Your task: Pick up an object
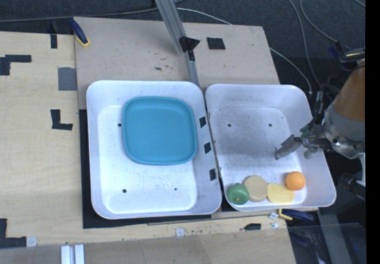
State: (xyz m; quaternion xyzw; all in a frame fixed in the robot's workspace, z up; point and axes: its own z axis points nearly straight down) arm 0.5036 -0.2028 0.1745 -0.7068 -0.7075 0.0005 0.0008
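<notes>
In the right bin [249, 108], along its near edge, lie a green ball-like object [238, 193], a tan round piece [256, 187], a yellow piece [279, 194] and an orange ball [295, 181]. My gripper [291, 147] reaches in from the right, over the bin's right side, a little above and behind the orange ball. Its dark fingers [285, 148] point left and down and stand spread apart with nothing between them.
The left bin [104, 138] holds a blue square plate [159, 129]. A grey metal pole [172, 13] slants down from the top to the gap between the bins. Cables [297, 31] trail across the dark floor behind the right bin.
</notes>
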